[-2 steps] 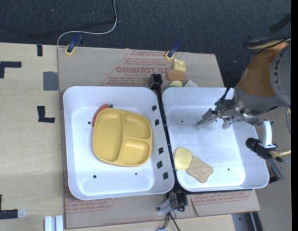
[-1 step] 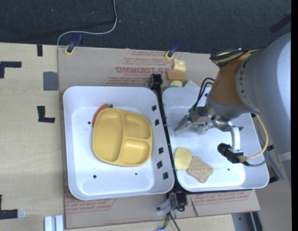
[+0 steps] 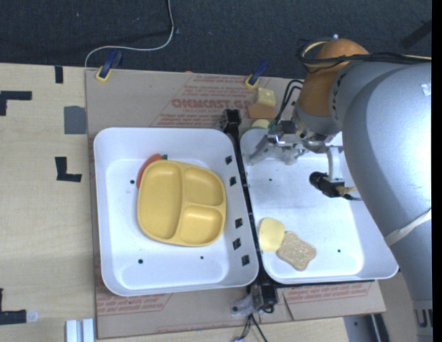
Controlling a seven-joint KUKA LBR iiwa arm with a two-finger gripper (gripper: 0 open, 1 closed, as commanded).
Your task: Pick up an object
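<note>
In the right bin [image 3: 349, 262], near its front left, a yellow round piece [image 3: 270, 234] lies against a tan toast-shaped piece [image 3: 297, 251]. A yellow divided plate [image 3: 182, 203] fills the middle of the left bin [image 3: 114, 262], and a red object [image 3: 150, 164] peeks out from under the plate's far left edge. My gripper [image 3: 276, 145] hangs over the far left corner of the right bin, well apart from the yellow piece and the toast. The grey arm [image 3: 385, 134] covers that bin's right side.
Beyond the right bin's far rim, a tan block [image 3: 263, 103] and a small pale round thing [image 3: 260, 125] sit on the cardboard. Black clips [image 3: 237, 212] line the divider between the bins. A white cable [image 3: 157, 45] and blue clamps [image 3: 107, 65] lie at the back.
</note>
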